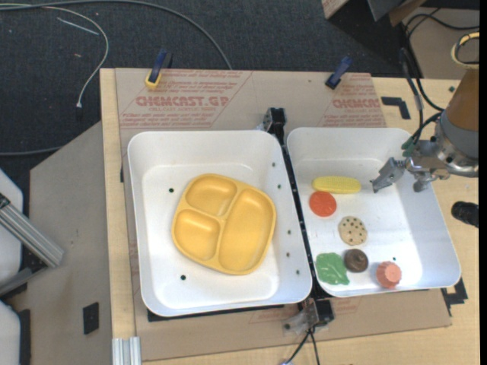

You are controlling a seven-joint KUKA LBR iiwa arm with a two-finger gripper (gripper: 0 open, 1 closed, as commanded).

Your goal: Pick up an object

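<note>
The pincer (pixel 396 172) is seen at the right of the frame, over the upper part of the right bin (pixel 445 238), reaching in from the right edge. Whether it is wide, narrow or holding anything cannot be told from this view; nothing is visibly carried.

The nearest candidate for the pick is judged to be the yellow banana-shaped piece (pixel 336 185), which lies just to the left of the pincer and slightly lower in the frame, near it but apart. Its long axis runs left to right across the picture, so a grasp across its short side would probably be called for.

Below it, the red round piece (pixel 323 204) is found, and lower still the speckled cookie (pixel 351 230), the brown donut (pixel 355 261), the green leafy piece (pixel 332 268) and the pink piece (pixel 389 274), all further from the pincer. The yellow divided plate (pixel 224 223) sits in the left bin (pixel 144 204), well apart.
</note>
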